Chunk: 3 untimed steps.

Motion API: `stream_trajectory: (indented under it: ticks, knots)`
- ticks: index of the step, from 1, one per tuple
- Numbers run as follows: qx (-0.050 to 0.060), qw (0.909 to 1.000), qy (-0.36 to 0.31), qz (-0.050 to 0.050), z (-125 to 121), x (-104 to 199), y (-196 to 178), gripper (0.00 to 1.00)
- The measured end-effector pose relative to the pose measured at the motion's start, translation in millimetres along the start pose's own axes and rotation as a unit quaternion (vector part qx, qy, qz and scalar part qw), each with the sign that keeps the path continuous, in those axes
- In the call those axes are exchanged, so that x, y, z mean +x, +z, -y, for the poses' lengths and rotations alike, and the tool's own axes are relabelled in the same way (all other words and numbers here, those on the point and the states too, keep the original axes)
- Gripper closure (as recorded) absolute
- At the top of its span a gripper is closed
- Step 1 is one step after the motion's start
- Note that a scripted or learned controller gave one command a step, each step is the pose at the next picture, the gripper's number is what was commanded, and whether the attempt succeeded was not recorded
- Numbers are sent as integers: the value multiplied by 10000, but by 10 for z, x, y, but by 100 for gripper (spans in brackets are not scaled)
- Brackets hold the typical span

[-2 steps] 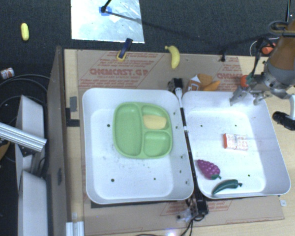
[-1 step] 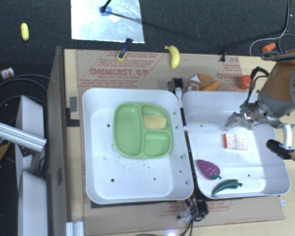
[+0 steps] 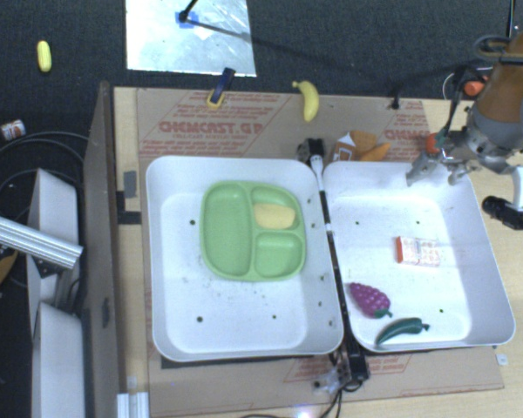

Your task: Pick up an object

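The right bin (image 3: 479, 233) holds a small red-and-white box (image 3: 418, 252), a purple bunch of grapes (image 3: 370, 299) and a green pepper (image 3: 401, 328) near its front edge. My gripper (image 3: 434, 174) hangs over the bin's far right corner, well away from all three. Its fingers stand open with nothing between them. The left bin (image 3: 174, 259) holds a green divided plate (image 3: 244, 233) with a yellow piece (image 3: 275, 215) lying in its upper right compartment.
Behind the bins, on the cardboard, lie a yellow banana (image 3: 309, 100), an orange item (image 3: 368, 150) and a yellow-and-blue clamp (image 3: 220, 88). A black clip (image 3: 314, 151) sits where the bins meet. Cables and metal parts crowd the left side.
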State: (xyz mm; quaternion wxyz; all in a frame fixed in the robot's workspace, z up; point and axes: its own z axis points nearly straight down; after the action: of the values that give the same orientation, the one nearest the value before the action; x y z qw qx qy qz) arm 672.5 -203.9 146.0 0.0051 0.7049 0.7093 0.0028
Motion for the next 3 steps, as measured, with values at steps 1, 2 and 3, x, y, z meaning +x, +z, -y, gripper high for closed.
stream_trajectory:
  ticks: [1, 2, 3]
  knots:
    - [73, 10000, 32, -21, 507, -22, 456, 0]
    - [61, 10000, 23, -19, 841, 304, 270, 0]
    - [-48, 10000, 11, 44, 898, 445, 546, 0]
